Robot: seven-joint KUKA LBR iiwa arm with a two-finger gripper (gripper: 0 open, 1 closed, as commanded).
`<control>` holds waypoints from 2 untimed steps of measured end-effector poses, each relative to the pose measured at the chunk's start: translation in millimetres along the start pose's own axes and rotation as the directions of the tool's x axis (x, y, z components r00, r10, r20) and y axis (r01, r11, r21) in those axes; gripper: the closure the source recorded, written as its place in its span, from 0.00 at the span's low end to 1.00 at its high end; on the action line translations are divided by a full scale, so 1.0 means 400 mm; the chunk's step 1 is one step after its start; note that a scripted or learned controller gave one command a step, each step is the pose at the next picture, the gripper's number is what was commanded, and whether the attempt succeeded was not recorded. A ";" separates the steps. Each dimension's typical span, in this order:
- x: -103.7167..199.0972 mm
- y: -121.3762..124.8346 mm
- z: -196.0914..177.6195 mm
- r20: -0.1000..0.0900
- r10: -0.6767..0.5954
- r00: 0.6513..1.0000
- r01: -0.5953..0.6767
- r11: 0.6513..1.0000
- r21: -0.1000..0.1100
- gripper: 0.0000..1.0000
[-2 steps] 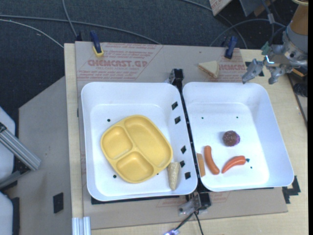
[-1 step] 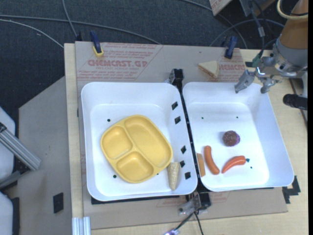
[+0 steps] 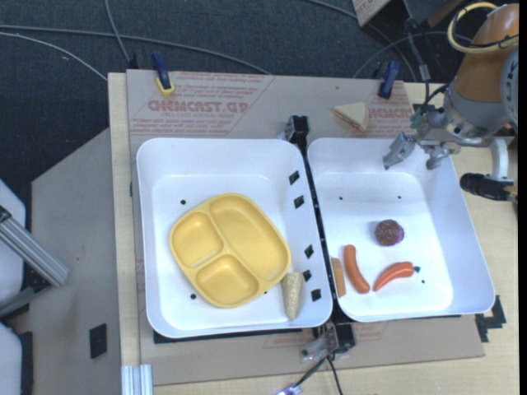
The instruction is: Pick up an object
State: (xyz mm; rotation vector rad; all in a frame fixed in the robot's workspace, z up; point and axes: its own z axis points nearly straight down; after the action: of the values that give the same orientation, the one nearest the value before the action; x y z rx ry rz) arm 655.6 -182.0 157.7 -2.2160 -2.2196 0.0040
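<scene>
Gripper [image 3: 416, 156] hangs over the far rim of the right bin [image 3: 461, 220], fingers spread apart w/ nothing between them. In that bin, nearer the front: dark red ball [image 3: 389, 233], sausage [image 3: 356, 268], orange carrot [image 3: 394, 275], and a thin item, maybe a fry [image 3: 338, 277]. Left bin [image 3: 156, 220] holds a yellow tray [image 3: 230, 248] and a corn cob [image 3: 293, 295].

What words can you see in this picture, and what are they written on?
"CHEMCAST GP": big red letters printed on the brown paper sheet under the two white bins, at its far edge.
Small red print runs above and below those letters; it is too small to read.
More red lettering sits beside the sandwich piece; it is partly hidden and too blurred to read.
</scene>
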 end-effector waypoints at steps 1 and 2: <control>0.023 -0.011 0.122 -0.001 0.000 1.000 0.000 1.000 0.001 0.00; 0.022 -0.005 0.083 0.001 0.000 1.000 0.000 1.000 -0.007 1.00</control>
State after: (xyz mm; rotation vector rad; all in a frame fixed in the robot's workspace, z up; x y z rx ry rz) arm 653.4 -173.2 124.4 -2.2201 -2.2238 -0.0031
